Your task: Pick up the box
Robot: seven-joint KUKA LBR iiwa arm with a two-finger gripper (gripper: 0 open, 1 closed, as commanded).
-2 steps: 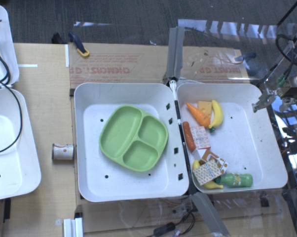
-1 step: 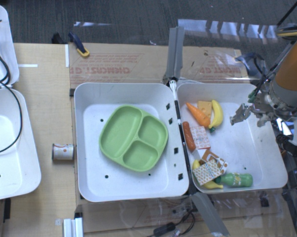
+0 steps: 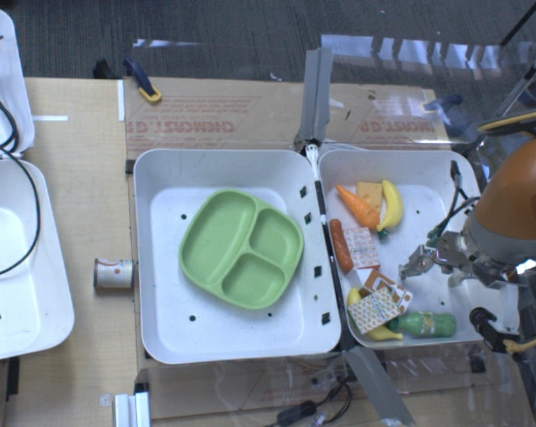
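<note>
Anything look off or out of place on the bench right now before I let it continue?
One thing: a small can lies on its side on the bench, outside the left bin, against its left wall. In the right bin, the box sits tilted on a banana.

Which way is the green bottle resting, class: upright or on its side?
On its side: the green bottle lies lengthwise along the right bin's near edge.

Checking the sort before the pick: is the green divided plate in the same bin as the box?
No: the green divided plate lies alone in the left bin, while the box sits among toy food in the right bin.
</note>
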